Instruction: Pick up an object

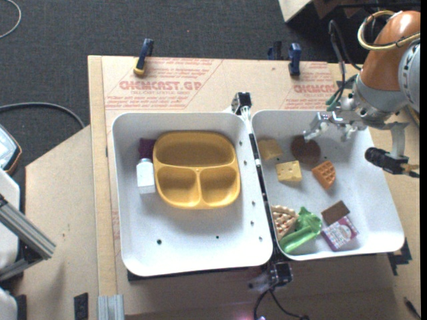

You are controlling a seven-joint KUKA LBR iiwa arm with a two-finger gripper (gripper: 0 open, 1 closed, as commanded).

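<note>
Camera view: two bins [127, 199]; one yellow tray [196, 169].

Sitting side by side on a board [200, 85]: left bin [127, 199] and right bin [380, 205], touching along their inner rims. Lying in the left bin: a divided tray [196, 169], with a small bottle [145, 175] just beside its left edge and a small block [147, 145] behind the bottle. Hovering over the back of the right bin: the gripper [328, 127], reaching in from the right. Lying just before it: a round cookie [306, 150], with a bread piece [270, 149] to its left. Resting nearer the front: a cheese wedge [289, 171] and a waffle piece [325, 174]. Crowding the front edge, from left to right: a pizza slice [283, 219], a pea pod [302, 231], a packet [339, 233], with a chocolate bar [335, 212] just behind the packet. Gripping the board's far edge: two clamps [143, 57], well apart.
</note>
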